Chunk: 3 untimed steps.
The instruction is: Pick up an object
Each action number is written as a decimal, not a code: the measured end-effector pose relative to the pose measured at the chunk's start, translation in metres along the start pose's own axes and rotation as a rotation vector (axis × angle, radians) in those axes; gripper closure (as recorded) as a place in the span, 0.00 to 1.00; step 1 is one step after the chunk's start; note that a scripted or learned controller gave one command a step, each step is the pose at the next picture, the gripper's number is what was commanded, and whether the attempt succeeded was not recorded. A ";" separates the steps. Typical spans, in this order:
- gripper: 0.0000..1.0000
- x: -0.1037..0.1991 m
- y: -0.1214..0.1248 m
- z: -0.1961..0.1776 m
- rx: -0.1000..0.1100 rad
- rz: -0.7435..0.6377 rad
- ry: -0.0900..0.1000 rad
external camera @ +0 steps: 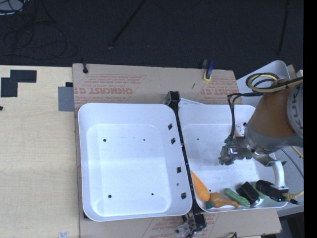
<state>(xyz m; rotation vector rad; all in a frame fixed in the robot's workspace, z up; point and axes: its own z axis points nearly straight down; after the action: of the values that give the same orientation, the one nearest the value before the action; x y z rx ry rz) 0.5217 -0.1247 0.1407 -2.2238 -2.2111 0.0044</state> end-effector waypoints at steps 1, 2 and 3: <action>1.00 -0.001 0.000 -0.009 0.002 0.004 0.000; 1.00 -0.002 -0.001 -0.019 0.003 0.008 0.001; 1.00 -0.003 -0.001 -0.028 0.005 0.012 0.001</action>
<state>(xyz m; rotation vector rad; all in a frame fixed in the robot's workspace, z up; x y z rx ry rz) 0.5211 -0.1278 0.1688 -2.2336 -2.1953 0.0081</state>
